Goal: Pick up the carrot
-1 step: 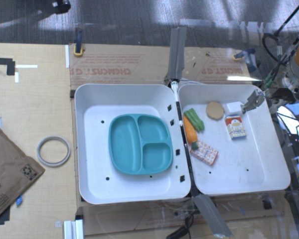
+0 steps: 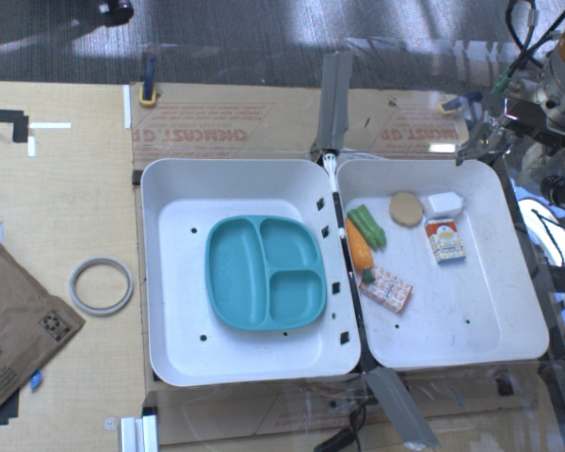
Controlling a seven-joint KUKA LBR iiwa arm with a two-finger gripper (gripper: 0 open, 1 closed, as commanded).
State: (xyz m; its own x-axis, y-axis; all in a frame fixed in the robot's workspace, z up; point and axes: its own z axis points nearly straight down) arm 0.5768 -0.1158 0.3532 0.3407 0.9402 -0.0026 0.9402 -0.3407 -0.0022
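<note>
Lying against the right bin's (image 2: 508,252) left wall beside a green vegetable (image 2: 367,226), the carrot (image 2: 359,249) looks light, stiff and smooth, so I would grasp across its middle.

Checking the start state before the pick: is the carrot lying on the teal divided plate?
No. The carrot lies in the right bin by its left wall, next to a green vegetable, while the teal plate sits in the left bin.
</note>
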